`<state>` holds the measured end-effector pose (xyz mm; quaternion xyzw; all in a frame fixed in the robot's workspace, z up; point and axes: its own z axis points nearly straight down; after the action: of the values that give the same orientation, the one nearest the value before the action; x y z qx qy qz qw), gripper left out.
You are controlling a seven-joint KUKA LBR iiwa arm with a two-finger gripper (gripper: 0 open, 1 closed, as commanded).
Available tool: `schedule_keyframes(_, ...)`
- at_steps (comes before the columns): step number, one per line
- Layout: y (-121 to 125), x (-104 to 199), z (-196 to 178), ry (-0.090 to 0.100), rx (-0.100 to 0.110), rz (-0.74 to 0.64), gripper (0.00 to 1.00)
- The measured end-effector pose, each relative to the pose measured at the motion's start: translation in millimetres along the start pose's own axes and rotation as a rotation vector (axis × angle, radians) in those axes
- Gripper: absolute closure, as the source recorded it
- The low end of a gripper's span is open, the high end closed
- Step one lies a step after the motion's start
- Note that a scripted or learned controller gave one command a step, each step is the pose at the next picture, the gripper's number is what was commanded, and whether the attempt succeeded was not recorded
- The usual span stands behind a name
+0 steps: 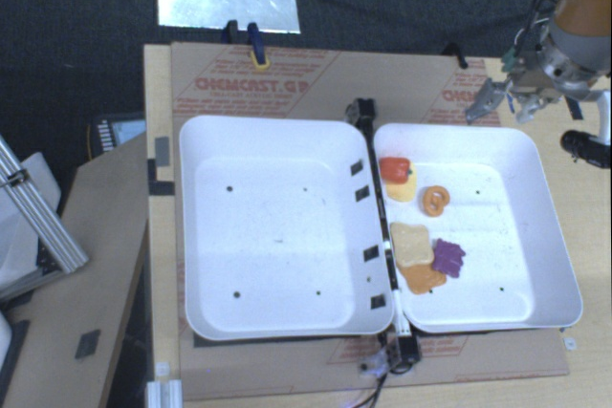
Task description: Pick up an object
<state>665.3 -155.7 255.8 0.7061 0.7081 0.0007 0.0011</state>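
While jaws (504,103) gape wide | right bin (535,205): toy foods (419,234)

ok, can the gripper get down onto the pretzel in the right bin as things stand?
Probably yes. The gripper hangs above the right bin's far rim, and the pretzel lies flat in the open, apart from the red pepper and bread slice. Nothing covers it from above.

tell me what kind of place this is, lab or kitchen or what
Most likely a robotics lab, set up for grasping trials: a robot arm reaches over two white bins on a cardboard-covered bench, and the food in the right bin looks like toy pieces.
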Motion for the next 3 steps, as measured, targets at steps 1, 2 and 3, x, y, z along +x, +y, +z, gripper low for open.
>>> schedule_keyframes(1,-82,-8,93,0.003,0.015,0.005,0.00)
schedule_keyframes(2,-24,21,176,0.002,0.003,-0.005,0.00)
schedule_keyframes(3,-96,36,172,0.002,0.007,0.002,0.00)
